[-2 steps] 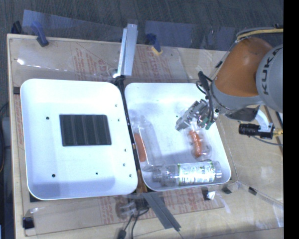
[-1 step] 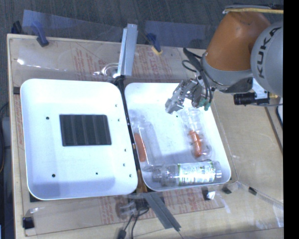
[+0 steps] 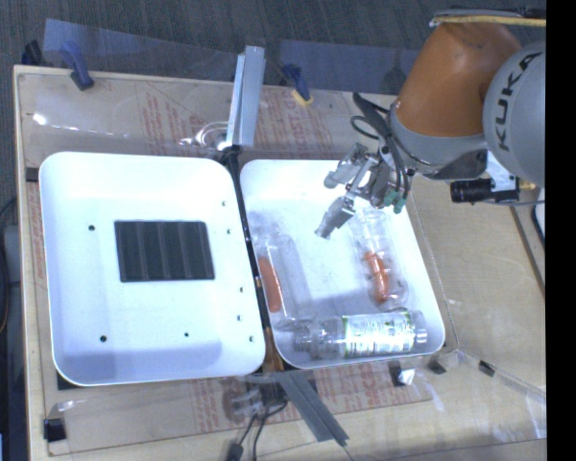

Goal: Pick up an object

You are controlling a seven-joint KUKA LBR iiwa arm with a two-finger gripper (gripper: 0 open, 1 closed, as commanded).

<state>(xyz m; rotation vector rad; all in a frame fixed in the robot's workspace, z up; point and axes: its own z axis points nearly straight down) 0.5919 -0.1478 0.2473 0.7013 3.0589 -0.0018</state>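
Near edge of the right bin (image 3: 432, 301): a clear plastic bottle (image 3: 365, 335) with a pale printed label lies on its side along the near wall, neck toward the left. Just beyond it, against the left wall, a clear tube with an orange insert (image 3: 271, 275) lies lengthwise, near to far. Toward the right wall, a second clear packet with orange contents (image 3: 378, 269) lies tilted, its far end reaching up under the gripper.

Left bin (image 3: 77, 334): holds a dark ribbed rectangular block (image 3: 163, 251), lying flat near the centre.

Gripper (image 3: 350, 195): over the far half of the right bin, above the far end of the right-hand packet. Whether the fingers are spread or pressed together cannot be told; nothing is seen clearly between them. Orange-banded arm (image 3: 461, 75) enters from the far right.
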